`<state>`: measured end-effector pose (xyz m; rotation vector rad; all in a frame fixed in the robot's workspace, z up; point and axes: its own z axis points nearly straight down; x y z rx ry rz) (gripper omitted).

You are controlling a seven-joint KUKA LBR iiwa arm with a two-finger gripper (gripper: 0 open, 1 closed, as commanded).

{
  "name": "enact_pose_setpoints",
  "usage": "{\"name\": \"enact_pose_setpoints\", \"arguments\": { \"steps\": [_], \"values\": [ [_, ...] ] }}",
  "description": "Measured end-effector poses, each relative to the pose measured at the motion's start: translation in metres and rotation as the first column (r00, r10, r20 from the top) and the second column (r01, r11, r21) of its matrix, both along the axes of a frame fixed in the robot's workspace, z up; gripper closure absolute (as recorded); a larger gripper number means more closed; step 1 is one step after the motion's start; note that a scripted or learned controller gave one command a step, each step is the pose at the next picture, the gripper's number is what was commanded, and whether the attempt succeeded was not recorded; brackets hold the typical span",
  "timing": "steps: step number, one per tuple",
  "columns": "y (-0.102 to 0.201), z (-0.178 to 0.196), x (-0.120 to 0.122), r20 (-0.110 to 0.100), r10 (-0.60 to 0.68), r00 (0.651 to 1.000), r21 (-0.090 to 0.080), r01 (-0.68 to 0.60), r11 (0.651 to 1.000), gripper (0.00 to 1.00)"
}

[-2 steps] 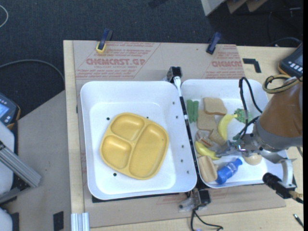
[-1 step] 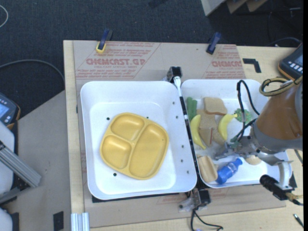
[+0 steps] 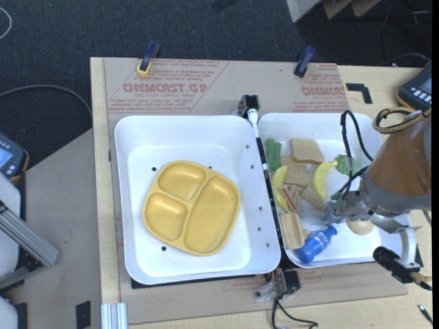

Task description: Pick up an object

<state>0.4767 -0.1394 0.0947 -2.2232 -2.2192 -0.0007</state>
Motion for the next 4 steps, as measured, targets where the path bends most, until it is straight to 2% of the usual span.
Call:
{"name": "enact_pose_setpoints", "arguments": {
  "steps": [1,3,4],
  "values": [
    [0.006,0.047,0.008,0.005,0.003,1.000,-0.003,-0.003,1.000,1.00],
    [0.002,0.132,0.006,0.006,0.003,1.000,-0.003,-0.003,1.000,1.00],
    [0.037,0.125,0.055,0.005,0.007,1.000,-0.002,-0.007,1.000,1.00]
  ]
}}
